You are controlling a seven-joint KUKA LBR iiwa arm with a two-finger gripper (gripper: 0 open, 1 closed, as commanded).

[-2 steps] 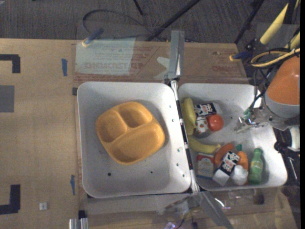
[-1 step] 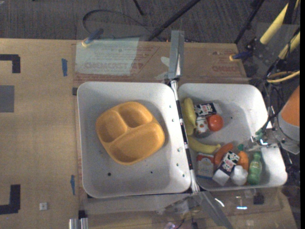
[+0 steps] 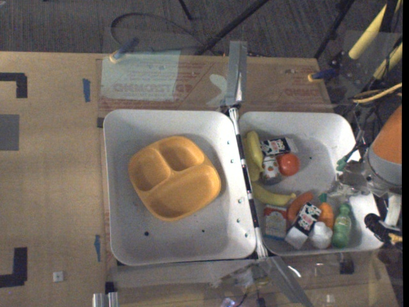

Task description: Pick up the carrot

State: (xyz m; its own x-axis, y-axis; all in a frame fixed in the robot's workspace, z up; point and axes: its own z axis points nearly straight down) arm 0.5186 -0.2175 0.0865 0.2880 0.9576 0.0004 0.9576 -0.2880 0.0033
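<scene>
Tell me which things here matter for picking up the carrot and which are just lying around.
For the job:
carrot
gripper
right bin

Lying about:
yellow divided plate
bananas
tomato
milk cartons
green bottle

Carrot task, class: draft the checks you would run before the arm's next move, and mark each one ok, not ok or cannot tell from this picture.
1. Carrot located in the right bin: ok.
2. Carrot free of neighbours: not ok; a milk carton lies over its lower end and a banana touches it.
3. End effector over the right bin: ok, at its right wall.
4. End effector above the carrot: not ok; it sits to the carrot's right.
5. Finger opening: cannot tell.
6. Green bottle out of the approach path: not ok, it stands between arm and carrot.
</scene>
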